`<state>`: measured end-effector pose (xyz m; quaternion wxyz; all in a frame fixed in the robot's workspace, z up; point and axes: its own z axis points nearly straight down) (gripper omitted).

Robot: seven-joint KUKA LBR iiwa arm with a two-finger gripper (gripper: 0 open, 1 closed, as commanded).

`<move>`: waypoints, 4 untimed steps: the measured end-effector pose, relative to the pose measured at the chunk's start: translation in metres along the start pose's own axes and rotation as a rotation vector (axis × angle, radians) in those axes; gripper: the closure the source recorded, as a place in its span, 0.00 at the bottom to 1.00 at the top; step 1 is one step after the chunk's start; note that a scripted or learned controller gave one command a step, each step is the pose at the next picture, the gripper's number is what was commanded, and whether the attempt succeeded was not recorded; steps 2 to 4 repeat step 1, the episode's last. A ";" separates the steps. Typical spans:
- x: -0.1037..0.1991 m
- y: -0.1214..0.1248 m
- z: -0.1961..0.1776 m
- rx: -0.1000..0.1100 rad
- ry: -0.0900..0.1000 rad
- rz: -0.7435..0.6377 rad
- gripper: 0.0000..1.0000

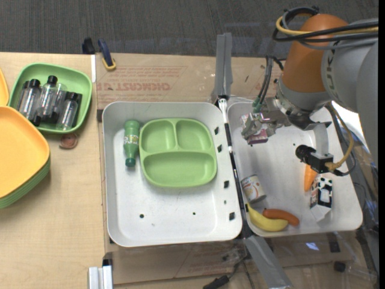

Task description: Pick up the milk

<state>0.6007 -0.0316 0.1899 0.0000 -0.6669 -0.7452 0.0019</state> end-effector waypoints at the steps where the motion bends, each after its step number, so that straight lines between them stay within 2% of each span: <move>1: -0.011 -0.062 0.000 0.001 0.001 0.113 1.00; 4: -0.011 -0.062 0.000 0.001 0.001 0.113 1.00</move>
